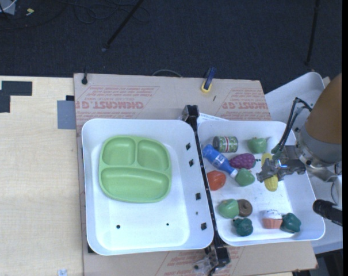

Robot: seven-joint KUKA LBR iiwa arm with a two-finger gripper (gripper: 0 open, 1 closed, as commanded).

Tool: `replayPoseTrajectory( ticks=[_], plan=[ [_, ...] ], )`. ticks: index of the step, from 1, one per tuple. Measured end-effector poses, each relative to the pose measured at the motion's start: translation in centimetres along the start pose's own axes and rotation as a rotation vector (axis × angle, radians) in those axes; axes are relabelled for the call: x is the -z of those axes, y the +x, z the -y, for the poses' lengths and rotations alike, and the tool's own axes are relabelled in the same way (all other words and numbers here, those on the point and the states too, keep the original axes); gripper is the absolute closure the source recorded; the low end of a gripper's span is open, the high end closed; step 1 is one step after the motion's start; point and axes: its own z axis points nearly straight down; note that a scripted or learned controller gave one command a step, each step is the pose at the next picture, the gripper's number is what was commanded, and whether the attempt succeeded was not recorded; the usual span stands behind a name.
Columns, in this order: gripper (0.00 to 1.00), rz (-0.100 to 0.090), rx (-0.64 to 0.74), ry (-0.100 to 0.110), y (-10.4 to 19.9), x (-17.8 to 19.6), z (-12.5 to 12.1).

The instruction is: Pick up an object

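The approach step of the pick is judged to be in hand: the grey arm with the orange band (pixel 329 117) is reached into the right-hand shallow white bin (pixel 317 226), and its gripper (pixel 272 171) is set low over a small yellow plastic piece (pixel 271 183), which lies just right of a green rounded toy (pixel 245 178). Whether the jaws are released or clenched cannot be told, and nothing is seen between them. For the next move, a descent square over the yellow piece and a firm closing would be called for, since neighbours crowd close. Left of the yellow piece, a blue plastic bottle (pixel 217 159), a purple grape cluster (pixel 243 160), a green-labelled tin can (pixel 225 144) and a red rounded toy (pixel 215 180) are held in the same bin; below it lie a brown ring doughnut (pixel 244 207) and a pink-based cupcake (pixel 272 219). In the left-hand white bin (pixel 104 234) a light green divided plate (pixel 135 169) is kept.
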Motion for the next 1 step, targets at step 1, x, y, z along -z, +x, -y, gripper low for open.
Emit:
replayPoseTrajectory(
  ticks=[1],
  plan=[
    [1.00, 0.000, 0.000, 0.000, 4.34, -0.05, 0.32]
  ],
)
